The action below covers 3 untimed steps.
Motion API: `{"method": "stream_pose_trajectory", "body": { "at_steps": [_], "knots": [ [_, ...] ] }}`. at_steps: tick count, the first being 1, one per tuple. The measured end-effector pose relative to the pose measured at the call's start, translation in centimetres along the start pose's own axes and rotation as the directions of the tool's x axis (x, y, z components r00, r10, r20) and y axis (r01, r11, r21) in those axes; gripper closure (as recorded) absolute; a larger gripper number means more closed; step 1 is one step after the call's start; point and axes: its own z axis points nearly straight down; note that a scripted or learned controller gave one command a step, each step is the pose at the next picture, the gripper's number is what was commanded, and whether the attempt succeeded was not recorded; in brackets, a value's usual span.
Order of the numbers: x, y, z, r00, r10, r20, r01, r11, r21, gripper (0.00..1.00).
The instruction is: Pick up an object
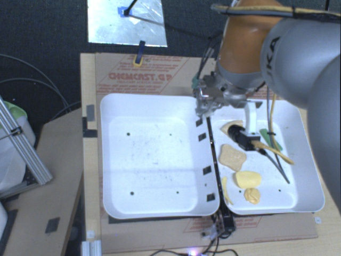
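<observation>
Left bin sits beside right bin. Arm comes in from the right. Jaws are low over the rim between the bins, far end; can't tell if wide or narrow. Pickable stuff is in the right bin: cracker, yellow lump just in front of it, green stick.

You get even, cool light; the white bins glow, shadows faint. Glare hits the silvery sheet at 11 o'clock; the arm at 2 o'clock looks soft

Smooth white plastic bins on matt brown cardboard
</observation>
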Motion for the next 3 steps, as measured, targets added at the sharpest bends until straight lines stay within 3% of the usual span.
{"method": "stream_pose_trajectory", "body": {
  "at_steps": [1,2,3],
  "knots": [
    [6.8,-2.8,1.0,1.0,-0.011,-0.005,0.011,1.0,0.001,1.0],
    [3.8,-2.4,-12.2,1.0,-0.003,-0.006,0.003,1.0,-0.018,1.0],
    [9.6,-4.1,-7.6,1.0,-0.01,-0.004,0.01,1.0,0.002,1.0]
  ]
}}
